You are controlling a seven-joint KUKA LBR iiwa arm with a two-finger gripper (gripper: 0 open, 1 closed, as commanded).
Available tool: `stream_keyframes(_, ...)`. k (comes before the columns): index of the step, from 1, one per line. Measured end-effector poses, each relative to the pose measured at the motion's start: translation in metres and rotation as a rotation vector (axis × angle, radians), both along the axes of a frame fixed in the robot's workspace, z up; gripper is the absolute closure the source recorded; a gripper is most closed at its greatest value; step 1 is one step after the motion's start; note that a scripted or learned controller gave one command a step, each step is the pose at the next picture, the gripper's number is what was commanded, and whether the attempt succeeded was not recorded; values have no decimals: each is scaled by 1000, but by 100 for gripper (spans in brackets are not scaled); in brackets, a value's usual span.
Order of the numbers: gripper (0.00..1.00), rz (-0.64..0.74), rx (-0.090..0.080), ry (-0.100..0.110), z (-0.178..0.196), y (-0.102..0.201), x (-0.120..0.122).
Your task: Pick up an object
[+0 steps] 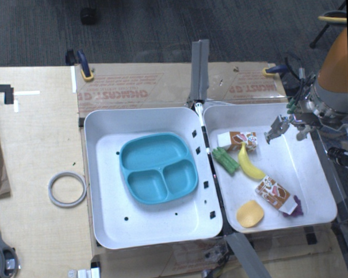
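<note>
**A:** Your end effector (289, 130) hangs over the right bin's (315, 216) far right part, fingers spread, nothing between them. The pickable things lie to its left and nearer the camera: a banana (249, 163), a green piece (225, 160) touching it, a carton (243, 139) at the banana's top end, a snack pack (275, 194) with something purple (294, 207) under its corner, and a yellow chip (250, 214) near the front wall.

**B:** What should you worry about?

**A:** The cluster, I'd judge. Banana, green piece and carton crowd each other, so if you come down there a finger may land on a neighbour and push things aside instead of closing on one. The banana is curved and could roll out of a pinch. The chip looks flat and may give your fingers little to bite.

**B:** And room?

**A:** You have bare floor right beneath the end effector and along the right wall. The divider (205, 157) sits close to the green piece, so a grab there risks a finger striking the rim. The left bin (101, 185) holds a blue tray (158, 167). The worktop (30, 142) carries a ring (67, 188).
</note>
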State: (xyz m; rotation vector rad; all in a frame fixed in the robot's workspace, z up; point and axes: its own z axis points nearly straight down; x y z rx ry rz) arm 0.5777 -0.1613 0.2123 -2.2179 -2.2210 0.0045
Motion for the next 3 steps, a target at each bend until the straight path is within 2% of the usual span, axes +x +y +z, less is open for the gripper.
stream_keyframes(1,0,-41,-2,-1,68,-4,-43)
stream_keyframes(2,0,-67,0,4,-44,69,-53)
stream_keyframes(3,0,-220,1,-5,-119,60,-20)
